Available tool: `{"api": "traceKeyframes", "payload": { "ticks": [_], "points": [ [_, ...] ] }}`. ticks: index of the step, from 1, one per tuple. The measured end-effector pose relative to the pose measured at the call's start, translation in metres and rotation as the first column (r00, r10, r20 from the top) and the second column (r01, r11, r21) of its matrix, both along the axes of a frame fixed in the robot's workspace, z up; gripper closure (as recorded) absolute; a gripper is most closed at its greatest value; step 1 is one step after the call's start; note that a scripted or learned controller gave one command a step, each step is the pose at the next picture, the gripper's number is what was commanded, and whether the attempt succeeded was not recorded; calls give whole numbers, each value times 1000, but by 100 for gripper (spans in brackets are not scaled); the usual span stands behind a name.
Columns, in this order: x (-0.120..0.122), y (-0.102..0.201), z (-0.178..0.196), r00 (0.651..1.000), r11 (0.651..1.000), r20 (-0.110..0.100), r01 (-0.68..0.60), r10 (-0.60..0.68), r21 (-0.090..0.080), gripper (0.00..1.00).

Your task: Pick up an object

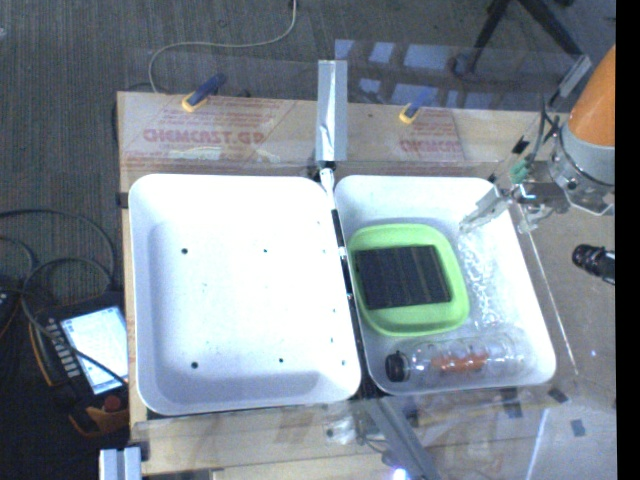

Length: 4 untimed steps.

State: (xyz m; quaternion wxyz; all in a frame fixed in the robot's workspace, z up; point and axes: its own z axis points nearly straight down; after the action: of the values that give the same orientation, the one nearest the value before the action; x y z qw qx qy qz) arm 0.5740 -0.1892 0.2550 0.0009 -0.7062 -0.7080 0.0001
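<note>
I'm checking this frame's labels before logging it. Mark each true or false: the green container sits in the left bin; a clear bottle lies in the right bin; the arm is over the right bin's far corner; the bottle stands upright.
1. The green container sits in the left bin. False: it sits in the right bin.
2. A clear bottle lies in the right bin. True.
3. The gripper is over the right bin's far right corner. True.
4. The bottle stands upright. False: it lies on its side along the near wall.
</note>
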Motion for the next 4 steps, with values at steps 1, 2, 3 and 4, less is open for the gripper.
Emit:
{"api": "traceKeyframes", "payload": {
  "ticks": [1, 2, 3, 4],
  "points": [
    [25, 59, -144, 997, 997, 1, -83, 83, -1, 0],
    [25, 62, -135, 996, 996, 2, -85, 85, 4, 100],
    [25, 62, -136, 996, 996, 1, -85, 85, 4, 0],
    [31, 43, -150, 998, 998, 8, 55, -55, 6, 0]
  ]
}}
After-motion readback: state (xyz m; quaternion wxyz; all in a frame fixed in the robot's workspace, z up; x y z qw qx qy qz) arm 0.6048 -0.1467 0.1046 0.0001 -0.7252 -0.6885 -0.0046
